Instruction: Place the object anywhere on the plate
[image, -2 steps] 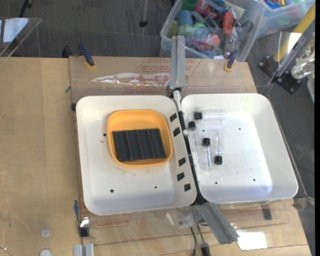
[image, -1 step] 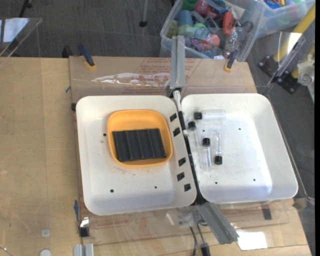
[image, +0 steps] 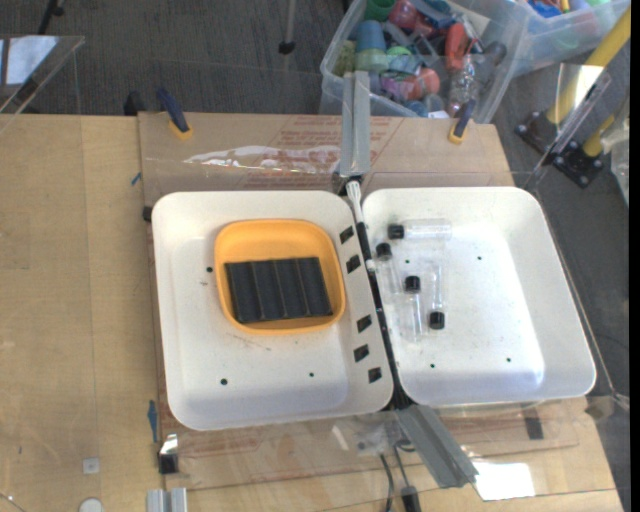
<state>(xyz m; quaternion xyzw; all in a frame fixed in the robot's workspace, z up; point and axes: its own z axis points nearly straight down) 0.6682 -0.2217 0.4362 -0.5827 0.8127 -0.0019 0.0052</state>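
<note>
As viewed from above, found lying flat on the orange plate in the left bin: black ribbed block, inside the rim, toward the near edge. Found loose in the right bin, near its left wall: clear tubes with black caps. Jaw state: cannot tell.

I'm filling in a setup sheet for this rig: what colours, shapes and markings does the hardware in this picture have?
Two shallow white bins with rounded corners, left bin and right bin, meet at a seam lined with small black tabs. A grey metal bar runs to the seam. The left bin holds an orange plate carrying a black ribbed block.
</note>
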